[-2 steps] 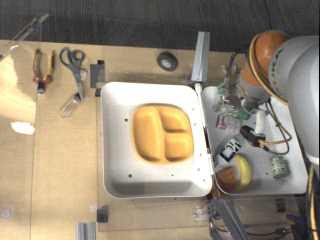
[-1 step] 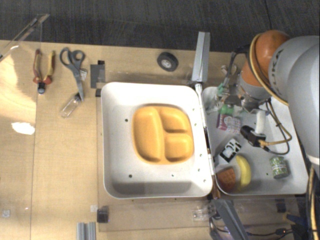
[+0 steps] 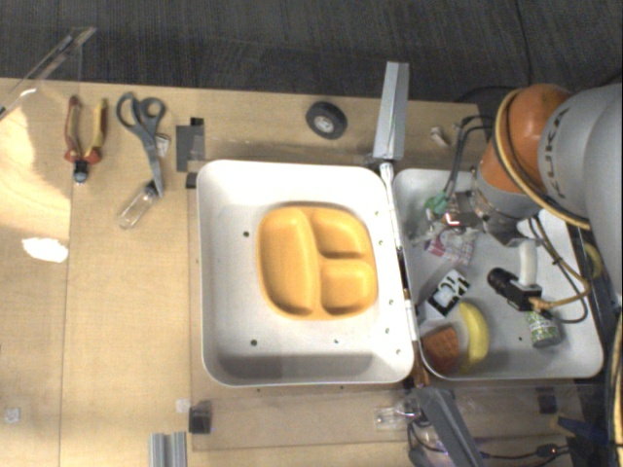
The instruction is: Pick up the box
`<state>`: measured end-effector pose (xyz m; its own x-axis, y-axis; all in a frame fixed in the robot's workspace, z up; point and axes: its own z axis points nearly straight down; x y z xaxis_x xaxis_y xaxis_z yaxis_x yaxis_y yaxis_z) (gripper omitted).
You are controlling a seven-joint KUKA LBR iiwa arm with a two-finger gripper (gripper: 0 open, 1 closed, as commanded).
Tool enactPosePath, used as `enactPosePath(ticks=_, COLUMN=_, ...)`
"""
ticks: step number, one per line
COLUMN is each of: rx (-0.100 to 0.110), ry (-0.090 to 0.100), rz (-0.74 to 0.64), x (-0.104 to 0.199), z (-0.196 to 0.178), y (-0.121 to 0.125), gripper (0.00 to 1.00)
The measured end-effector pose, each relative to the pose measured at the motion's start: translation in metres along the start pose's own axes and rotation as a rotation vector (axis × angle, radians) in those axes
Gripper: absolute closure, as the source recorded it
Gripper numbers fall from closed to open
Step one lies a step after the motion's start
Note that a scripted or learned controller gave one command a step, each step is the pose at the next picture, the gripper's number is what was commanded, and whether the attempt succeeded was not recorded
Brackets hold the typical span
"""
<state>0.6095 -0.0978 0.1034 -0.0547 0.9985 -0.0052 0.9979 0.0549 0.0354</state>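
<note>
The box (image 3: pixel 448 291) lies in the right bin (image 3: pixel 584 363), just left of the banana (image 3: pixel 475 331); nothing is lifted yet. The hand (image 3: pixel 450 220) hovers above the box; open or closed, I cannot tell; reaching, gripping and lifting remain.

A yellow divided plastic tray (image 3: pixel 317 259) filled the left white bin's (image 3: pixel 224 290) centre; bare floor ringed it, widest at six o'clock.

Small black-and-white box (image 3: pixel 449 291) lying tilted in right bin, just above banana
</note>
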Motion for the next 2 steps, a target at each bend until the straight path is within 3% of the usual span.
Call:
enactPosePath(ticks=1, rx=-0.008, ry=-0.002, rz=-0.001, x=-0.0009, z=-0.0134, y=0.0032, gripper=1.00)
enactPosePath(ticks=2, rx=-0.008, ry=-0.002, rz=-0.001, x=-0.0010, z=-0.0134, y=0.0031, gripper=0.00)
